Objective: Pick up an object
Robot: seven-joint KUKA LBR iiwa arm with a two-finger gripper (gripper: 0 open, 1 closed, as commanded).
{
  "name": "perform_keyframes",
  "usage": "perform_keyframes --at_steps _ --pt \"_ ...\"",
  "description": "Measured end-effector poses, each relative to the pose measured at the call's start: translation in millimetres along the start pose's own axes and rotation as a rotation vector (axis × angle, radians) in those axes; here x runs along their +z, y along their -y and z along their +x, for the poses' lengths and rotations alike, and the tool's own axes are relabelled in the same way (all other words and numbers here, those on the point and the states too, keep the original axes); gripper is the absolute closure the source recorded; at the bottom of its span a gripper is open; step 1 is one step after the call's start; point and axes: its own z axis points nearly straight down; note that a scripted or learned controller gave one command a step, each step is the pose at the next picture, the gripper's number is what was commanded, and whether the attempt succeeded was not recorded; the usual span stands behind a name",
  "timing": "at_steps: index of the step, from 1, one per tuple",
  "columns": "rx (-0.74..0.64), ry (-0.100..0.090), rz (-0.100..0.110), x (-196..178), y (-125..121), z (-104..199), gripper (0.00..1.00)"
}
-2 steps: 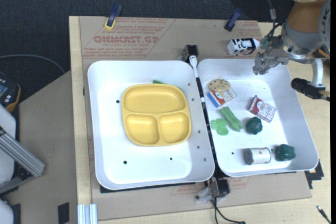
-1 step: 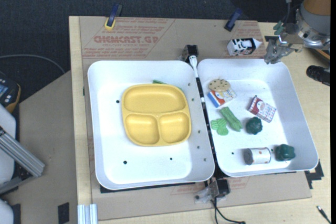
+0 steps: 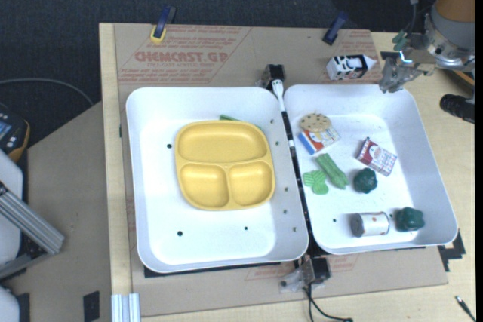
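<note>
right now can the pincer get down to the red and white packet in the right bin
Probably yes. The pincer hangs over the right bin's far rim, and the red and white packet lies flat in the open with nothing on top. The dark green lump sits close beside it, which could crowd a grasp.

Yellow tray (image 3: 224, 164) in white left bin (image 3: 151, 222). Right bin (image 3: 423, 132): speckled tan cookie (image 3: 313, 122), red-white packet (image 3: 376, 156), green pods (image 3: 330, 170), dark-green lumps (image 3: 365, 180).
</note>
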Motion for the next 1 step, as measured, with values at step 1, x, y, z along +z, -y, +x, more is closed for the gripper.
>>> perform_keyframes --at_steps 1 --pt "-0.004 -0.005 0.005 2.4 -0.2 58.7 1.00"
